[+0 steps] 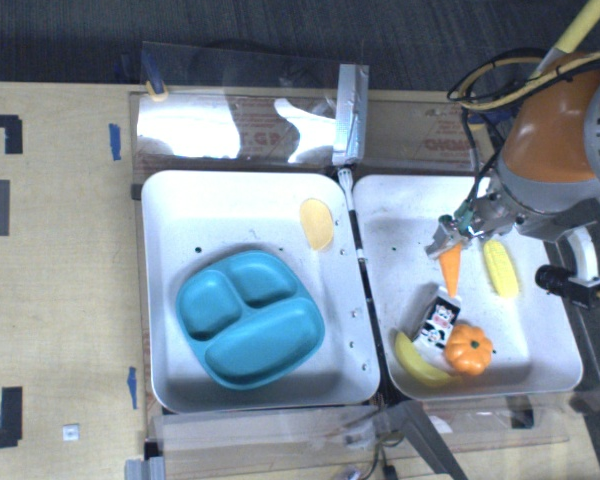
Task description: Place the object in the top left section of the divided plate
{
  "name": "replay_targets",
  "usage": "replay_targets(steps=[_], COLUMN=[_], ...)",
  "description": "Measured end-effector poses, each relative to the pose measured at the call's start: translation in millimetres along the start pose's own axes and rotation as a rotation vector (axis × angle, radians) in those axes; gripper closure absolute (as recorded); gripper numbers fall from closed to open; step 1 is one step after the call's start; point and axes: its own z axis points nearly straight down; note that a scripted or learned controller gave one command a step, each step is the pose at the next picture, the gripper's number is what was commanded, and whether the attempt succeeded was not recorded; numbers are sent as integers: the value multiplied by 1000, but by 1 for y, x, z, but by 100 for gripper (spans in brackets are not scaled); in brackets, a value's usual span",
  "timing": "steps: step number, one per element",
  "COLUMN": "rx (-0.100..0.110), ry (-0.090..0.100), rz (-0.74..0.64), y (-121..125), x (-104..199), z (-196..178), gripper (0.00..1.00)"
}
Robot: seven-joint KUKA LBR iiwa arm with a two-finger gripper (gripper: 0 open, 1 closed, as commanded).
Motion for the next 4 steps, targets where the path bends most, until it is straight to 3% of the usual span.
replay_targets(steps=[1, 2, 3, 4], rx=[5, 4, -24, -7], ry=[4, 4, -7, -3], rz=[-154, -421, -511, -621], y=[1, 5, -13, 36], x=[89, 167, 219, 165], z=[4, 4, 73, -129], gripper=[100, 100, 100, 100])
